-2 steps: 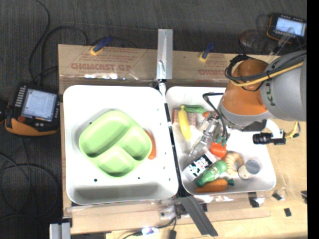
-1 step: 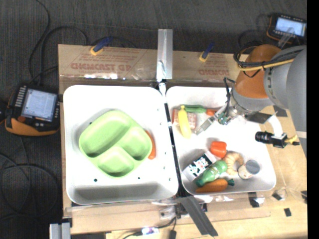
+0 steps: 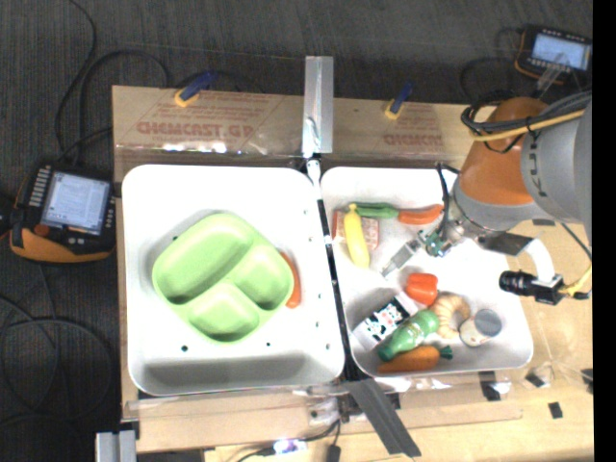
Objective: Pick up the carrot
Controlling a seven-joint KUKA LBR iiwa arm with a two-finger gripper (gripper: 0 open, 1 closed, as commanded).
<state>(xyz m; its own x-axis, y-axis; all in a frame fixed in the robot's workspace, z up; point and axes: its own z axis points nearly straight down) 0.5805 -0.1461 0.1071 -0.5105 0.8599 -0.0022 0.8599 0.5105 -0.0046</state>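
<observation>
While hand [image 3: 409, 253] hovers, carrot [image 3: 420, 358] at right bin's [image 3: 520, 354] front, untouched

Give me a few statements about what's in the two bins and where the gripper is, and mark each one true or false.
1. The green divided plate lies in the left bin. True.
2. The gripper hangs over the left bin. False: it is over the right bin, near its middle.
3. The yellow banana lies in the right bin's upper left part. True.
4. The gripper holds the carrot. False: the carrot lies at the right bin's lower edge, apart from the gripper.
5. The green bottle lies just above the carrot. True.
</observation>
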